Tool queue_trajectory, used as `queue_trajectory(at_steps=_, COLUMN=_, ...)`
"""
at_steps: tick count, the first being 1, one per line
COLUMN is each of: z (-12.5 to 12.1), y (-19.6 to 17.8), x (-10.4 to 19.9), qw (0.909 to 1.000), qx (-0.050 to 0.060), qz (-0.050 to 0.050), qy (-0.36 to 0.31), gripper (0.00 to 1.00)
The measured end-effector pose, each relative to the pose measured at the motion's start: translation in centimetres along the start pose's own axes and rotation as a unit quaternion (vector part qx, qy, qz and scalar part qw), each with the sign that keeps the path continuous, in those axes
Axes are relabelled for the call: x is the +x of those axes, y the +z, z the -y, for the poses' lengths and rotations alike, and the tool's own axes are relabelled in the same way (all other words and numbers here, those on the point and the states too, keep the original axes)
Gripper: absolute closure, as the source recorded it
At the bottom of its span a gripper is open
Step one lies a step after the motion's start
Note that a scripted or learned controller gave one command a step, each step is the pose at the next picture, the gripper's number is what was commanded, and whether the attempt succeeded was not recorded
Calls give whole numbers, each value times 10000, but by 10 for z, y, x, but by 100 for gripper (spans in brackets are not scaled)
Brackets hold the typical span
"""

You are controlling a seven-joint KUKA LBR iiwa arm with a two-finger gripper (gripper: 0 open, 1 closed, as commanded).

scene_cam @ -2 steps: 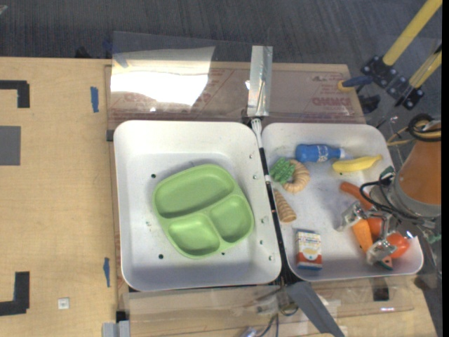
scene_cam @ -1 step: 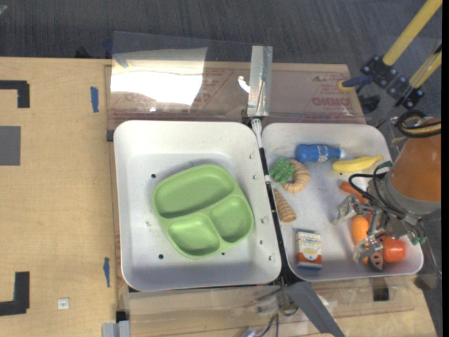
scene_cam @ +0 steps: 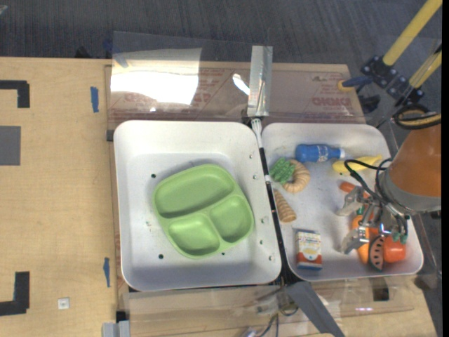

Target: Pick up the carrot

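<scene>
Carrot (scene_cam: 382,251): one orange piece with dark grooves, taken to be it, lies in the right bin (scene_cam: 330,133) near its front right corner. It is just below the claw (scene_cam: 361,223) in the picture and looks to touch it. Whether the claw is wide, narrow or gripping cannot be told; its metal parts blur together with orange bits.

There are two bins. Six other things share the right one:
- one small orange bit (scene_cam: 346,186), just above the claw
- one banana (scene_cam: 358,165), farther up
- one blue bottle (scene_cam: 317,153), up and left
- one green and tan ring (scene_cam: 291,175), left
- one cone (scene_cam: 284,206), left
- one carton (scene_cam: 309,248), down and left

Well left of the claw, the left bin (scene_cam: 133,188) holds one green tray (scene_cam: 202,209) with three compartments.
</scene>
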State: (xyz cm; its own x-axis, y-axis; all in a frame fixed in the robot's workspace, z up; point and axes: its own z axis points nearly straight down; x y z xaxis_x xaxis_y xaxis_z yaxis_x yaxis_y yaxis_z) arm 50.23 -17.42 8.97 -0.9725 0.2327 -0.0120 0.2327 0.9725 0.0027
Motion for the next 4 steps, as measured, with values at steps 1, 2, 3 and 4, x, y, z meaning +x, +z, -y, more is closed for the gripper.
queue_trajectory(at_steps=1, z=5, y=-1, x=16, qw=9973, qx=15, qz=24, qy=-735, gripper=0)
queue_trajectory(at_steps=2, z=-65, y=-1, x=33, qw=9944, qx=-3, qz=27, qy=-1056, gripper=0)
queue_trajectory(at_steps=3, z=28, y=-1, x=12, qw=9509, qx=31, qz=27, qy=-3095, gripper=0)
queue_trajectory(at_steps=4, z=3, y=0, x=5, qw=9824, qx=21, qz=16, qy=-1868, gripper=0)
